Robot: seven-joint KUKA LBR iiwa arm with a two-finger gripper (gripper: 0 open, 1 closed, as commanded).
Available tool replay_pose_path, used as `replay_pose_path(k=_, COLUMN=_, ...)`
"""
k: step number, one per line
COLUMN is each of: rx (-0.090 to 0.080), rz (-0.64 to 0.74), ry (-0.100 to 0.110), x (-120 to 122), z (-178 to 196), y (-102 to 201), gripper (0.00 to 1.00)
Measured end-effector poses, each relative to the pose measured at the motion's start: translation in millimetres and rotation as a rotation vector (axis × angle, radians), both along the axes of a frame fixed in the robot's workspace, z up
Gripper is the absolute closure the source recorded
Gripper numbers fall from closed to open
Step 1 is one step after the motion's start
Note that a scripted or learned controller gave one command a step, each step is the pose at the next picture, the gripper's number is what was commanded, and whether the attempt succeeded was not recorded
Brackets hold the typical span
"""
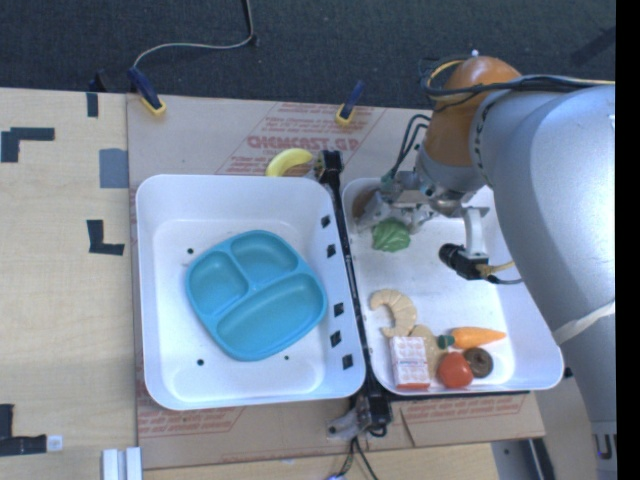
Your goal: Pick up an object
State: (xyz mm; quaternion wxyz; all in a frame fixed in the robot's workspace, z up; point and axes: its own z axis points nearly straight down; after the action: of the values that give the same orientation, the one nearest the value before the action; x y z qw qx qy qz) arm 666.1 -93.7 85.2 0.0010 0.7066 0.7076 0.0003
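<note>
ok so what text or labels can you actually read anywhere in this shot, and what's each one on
"CHEMCAST GP", in red, on the brown cardboard sheet under the bins, just above the left bin; the last letters are uncertain.
More red print runs in repeated lines across the same cardboard, along the top and below the bins; too small and blurred to read.
The small red and white packet in the right bin bears markings, too blurred to read.

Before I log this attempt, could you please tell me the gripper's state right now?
Gripper: cannot be told; it sits directly over the green leafy toy in the right bin.
</note>
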Motion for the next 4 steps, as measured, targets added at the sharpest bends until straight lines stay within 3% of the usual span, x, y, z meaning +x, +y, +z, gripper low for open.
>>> replay_pose_path(k=1, rx=-0.002, rz=0.001, ry=0.001, x=0, z=10, y=0, gripper=1.0)
replay_pose_path(k=2, rx=-0.001, rz=-0.001, ry=0.0, x=-46, z=1, y=-26, gripper=1.0)
replay_pose_path(k=3, rx=0.0, rz=0.0, ry=-0.003, x=-45, z=1, y=-25, gripper=0.0)
replay_pose_path(k=4, rx=0.0, rz=0.0, ry=-0.001, x=3, z=0, y=-4, gripper=0.0)
